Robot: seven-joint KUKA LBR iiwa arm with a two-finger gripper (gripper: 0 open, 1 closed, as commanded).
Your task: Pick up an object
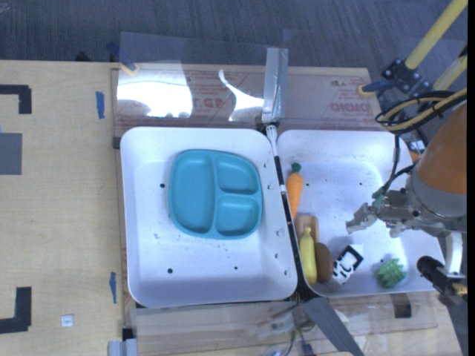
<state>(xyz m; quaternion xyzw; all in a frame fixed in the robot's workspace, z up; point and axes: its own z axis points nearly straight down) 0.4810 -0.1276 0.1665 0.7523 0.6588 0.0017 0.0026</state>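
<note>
a: which object do you go for? the right-hand shallow white bin [334, 162] holds them all. along its left wall you have a slim orange carrot with a green top [295, 188], then a yellow banana [307, 254] lying lengthwise with a brown rounded piece [323, 258] touching its right side. just beside those sits a small black-and-white block [346, 263], and further right a green broccoli floret [390, 272].

b: and the claw?

a: your grey two-finger gripper [365, 219] hangs over the bin's right half, above bare floor, apart from every item. nothing sits between its fingers. whether they are spread or pressed together i cannot tell; the metalwork blurs together at this slant.

b: why so many pieces against that wall?

a: i'd judge the divider simply stops them, so they crowd there, which leaves you little room for a finger. the block and the floret stand freer.

b: the left bin?

a: it carries a blue divided plastic plate [216, 193] in the left-hand white bin [141, 221].
</note>
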